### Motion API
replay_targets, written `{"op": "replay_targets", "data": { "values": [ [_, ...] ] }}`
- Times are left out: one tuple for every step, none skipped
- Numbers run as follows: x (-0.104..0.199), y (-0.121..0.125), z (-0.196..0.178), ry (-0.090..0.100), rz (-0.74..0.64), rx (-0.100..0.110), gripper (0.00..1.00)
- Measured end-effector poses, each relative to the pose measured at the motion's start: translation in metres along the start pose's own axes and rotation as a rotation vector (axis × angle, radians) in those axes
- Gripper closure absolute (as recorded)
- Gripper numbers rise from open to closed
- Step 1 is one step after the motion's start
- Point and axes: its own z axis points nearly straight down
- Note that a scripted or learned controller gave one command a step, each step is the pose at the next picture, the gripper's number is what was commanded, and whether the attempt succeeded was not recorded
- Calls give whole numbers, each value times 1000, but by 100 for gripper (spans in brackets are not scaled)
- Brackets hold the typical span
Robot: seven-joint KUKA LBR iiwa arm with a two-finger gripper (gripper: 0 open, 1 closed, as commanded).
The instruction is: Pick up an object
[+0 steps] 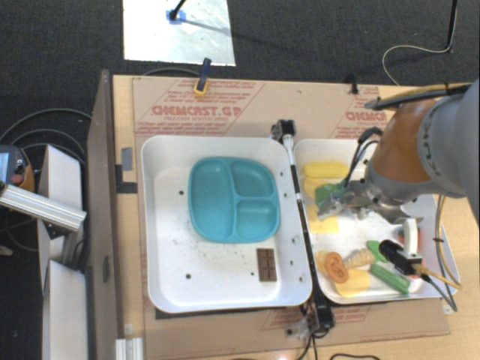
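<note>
Over the right bin (pixel 433 287), the gripper (pixel 335 202) is hovering at a green item (pixel 327 194) lying directly beneath, just below a yellow piece (pixel 324 171). Finger spread: cannot tell.

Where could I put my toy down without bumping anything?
Best spot: the left bin, on its bare floor along the front wall, left of the brown block, and the strip left of the teal plate. The right bin is crowded with toy food and the end effector.
</note>
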Motion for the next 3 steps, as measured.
{"op": "replay_targets", "data": {
  "values": [
    [-46,-77,11,-1,10,6,0],
    [-43,53,8,-4,-6,-12,0],
    [-117,113,-51,-8,1,-13,0]
  ]
}}
